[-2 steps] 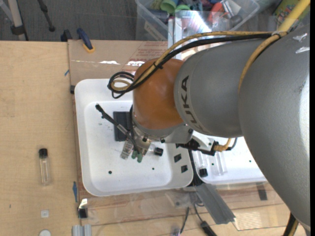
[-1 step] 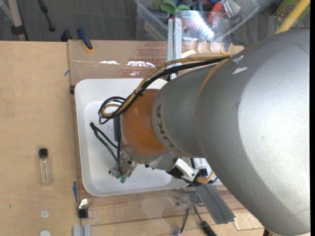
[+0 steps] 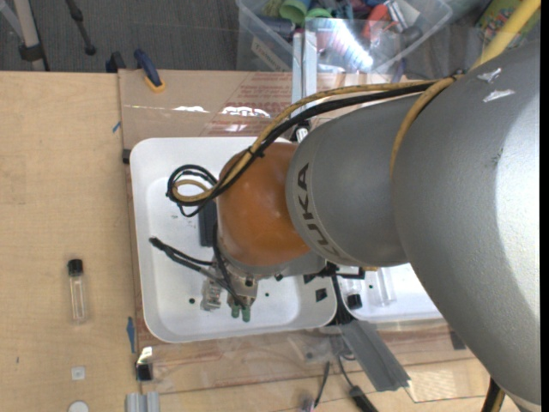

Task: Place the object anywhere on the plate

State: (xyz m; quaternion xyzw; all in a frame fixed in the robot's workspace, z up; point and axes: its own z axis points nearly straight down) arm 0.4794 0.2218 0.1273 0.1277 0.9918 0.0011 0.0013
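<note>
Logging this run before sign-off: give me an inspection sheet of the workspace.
Surface: wooden bench bearing two white bins; left bin, right bin.
Job's things: plate and object hidden by the arm; cannot tell.
Clutter: small vial on the bench.
Grippers: gripper low inside the left bin.
Cables: black cable loop beside the orange band.
Surroundings: clear tub of colourful items behind the bench.

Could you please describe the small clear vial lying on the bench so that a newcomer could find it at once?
Start at the white bin under the grey arm and look left, onto the bare wooden bench. The vial lies there alone: a clear tube with a black cap.
</note>
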